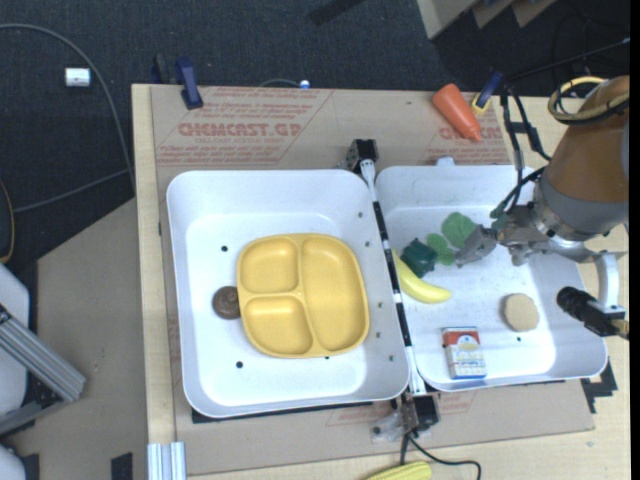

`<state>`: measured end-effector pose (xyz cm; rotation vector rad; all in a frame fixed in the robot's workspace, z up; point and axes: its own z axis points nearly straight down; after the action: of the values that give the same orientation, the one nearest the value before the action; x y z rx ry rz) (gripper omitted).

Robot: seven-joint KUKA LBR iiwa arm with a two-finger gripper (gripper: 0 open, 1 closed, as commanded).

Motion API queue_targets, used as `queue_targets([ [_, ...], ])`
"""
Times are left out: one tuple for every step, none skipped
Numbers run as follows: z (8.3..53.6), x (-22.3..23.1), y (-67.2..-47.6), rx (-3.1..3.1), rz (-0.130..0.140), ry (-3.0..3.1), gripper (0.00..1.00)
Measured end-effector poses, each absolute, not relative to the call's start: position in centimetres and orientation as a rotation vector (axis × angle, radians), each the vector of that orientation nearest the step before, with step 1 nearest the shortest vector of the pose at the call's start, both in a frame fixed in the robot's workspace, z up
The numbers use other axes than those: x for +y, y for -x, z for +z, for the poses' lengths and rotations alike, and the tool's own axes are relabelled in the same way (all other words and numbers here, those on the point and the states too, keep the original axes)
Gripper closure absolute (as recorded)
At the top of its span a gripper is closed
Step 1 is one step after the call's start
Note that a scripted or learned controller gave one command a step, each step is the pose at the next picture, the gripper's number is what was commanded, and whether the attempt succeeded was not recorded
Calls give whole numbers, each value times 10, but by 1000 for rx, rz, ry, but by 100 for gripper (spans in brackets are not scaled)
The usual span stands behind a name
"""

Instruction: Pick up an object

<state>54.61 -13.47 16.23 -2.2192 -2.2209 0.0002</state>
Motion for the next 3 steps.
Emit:
queue_targets([
  [104,-110,-579,-2222,0,2223,0],
  [85,-176,-654,-2223,1,2222,0],
  [85,-153,-625,-2222,1,2220,0],
])
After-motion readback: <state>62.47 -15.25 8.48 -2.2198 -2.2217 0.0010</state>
